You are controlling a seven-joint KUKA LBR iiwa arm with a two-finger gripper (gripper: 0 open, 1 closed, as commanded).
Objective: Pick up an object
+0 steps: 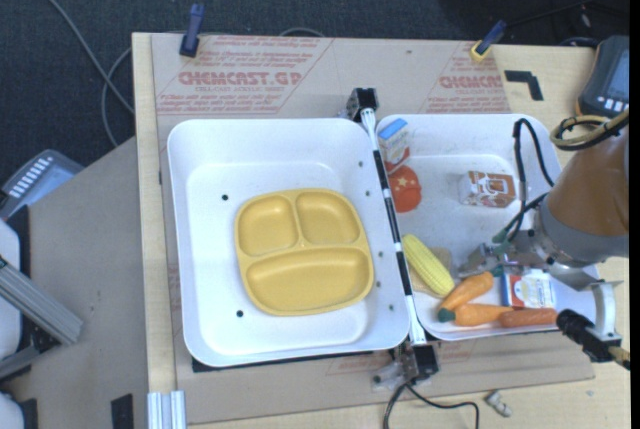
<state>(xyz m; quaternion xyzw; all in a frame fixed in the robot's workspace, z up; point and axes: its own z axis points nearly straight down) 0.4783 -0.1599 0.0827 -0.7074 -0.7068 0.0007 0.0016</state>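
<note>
Pincer (497, 255): low in the right bin (440, 132), near its front right corner, hanging from the grey arm with the orange band (590, 187). Whether it is spread or pressed together cannot be told from this angle; nothing is seen between its tips.

Candidate objects, right bin: two carrots (480, 302) lying close together just beside the pincer; corn cob (426, 262) against the dividing wall; small white carton (528, 291) partly under the wrist; red tomato (403, 188); blue-and-white carton (394, 138); brown-and-white packet (489, 188) at the back.

Left bin (185, 217): yellow divided plate (303, 249), well apart from the pincer.

Risks, as judged:
- Crowding. Carrots, corn and carton sit nearly touching, so a closing grasp may nudge a neighbour or catch two items.
- Round, tapered carrots likely roll or squirt out of a two-point pinch.
- Bin wall and corner are close; a descent slightly off could strike the rim.
- Black cable (522, 149) loops over the bin and could snag.
</note>
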